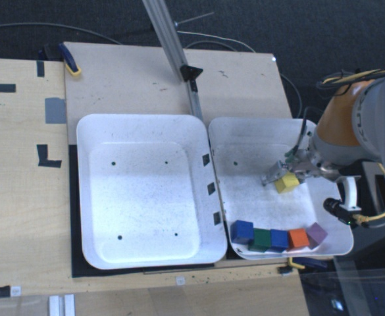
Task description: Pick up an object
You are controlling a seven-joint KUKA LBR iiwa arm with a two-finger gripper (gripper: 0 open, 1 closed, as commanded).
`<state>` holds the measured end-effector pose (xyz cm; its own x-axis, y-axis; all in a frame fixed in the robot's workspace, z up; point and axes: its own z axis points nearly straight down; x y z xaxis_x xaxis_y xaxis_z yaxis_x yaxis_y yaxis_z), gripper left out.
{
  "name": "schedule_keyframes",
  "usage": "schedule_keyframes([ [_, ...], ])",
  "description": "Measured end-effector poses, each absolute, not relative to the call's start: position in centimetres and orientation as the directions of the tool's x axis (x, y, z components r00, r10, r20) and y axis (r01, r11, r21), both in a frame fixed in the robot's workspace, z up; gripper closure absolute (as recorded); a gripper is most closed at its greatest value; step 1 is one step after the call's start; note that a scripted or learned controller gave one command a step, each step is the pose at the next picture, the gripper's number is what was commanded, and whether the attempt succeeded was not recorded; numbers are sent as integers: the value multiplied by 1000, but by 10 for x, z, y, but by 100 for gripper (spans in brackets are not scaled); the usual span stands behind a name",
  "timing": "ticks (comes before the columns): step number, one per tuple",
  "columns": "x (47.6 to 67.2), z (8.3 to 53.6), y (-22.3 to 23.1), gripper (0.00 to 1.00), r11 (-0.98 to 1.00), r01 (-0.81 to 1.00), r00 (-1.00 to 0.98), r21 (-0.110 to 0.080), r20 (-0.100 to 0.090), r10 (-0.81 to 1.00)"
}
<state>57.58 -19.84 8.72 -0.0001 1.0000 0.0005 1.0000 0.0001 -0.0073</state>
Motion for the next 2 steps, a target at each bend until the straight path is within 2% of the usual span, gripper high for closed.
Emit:
schedule_keyframes([
  [1,577,101,-198,100,2,1000,-2,-4,0,1000],
  [2,593,145,-123,100,9,1000,-9,3,3,1000],
])
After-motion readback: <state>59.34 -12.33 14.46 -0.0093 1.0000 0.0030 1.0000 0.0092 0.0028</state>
